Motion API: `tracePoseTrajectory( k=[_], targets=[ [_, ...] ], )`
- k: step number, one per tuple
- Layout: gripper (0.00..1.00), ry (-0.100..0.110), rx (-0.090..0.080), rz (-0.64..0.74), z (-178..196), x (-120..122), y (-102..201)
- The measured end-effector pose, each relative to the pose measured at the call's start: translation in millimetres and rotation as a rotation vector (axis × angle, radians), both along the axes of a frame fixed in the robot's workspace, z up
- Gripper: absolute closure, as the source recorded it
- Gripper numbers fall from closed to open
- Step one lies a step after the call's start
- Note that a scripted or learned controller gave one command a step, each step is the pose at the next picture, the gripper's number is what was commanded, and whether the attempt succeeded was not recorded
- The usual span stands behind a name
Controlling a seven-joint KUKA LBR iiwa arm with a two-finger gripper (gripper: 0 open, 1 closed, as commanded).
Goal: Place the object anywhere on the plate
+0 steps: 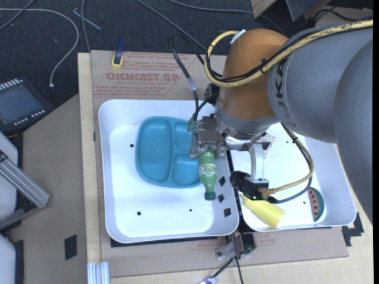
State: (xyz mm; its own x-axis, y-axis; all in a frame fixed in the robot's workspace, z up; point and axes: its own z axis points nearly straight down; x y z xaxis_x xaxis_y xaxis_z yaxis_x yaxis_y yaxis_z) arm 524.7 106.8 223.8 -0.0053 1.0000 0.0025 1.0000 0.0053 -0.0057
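Note:
A blue divided plate (163,151) lies in the left bin (118,158). A small green bottle (208,174) with a white label hangs at the plate's right edge, its neck up between the fingers of my gripper (203,148). The gripper is shut on the bottle's top. The bottle's lower end points down toward the bin's right wall, just past the plate's rim. The arm's orange band and grey body cover the area above and to the right.
In the right bin (331,158) lie a yellow wedge-shaped object (263,212) near the front and a watermelon-slice toy (317,205) at the right. A yellow cable loops below the wrist. The left bin's floor in front of the plate is bare white.

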Motion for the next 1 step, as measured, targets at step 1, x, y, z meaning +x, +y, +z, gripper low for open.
tracePoseTrajectory(
  k=[1],
  targets=[
    [0.0, -0.002, -0.001, -0.005, 0.2, 1.2, -3.0]
  ],
)
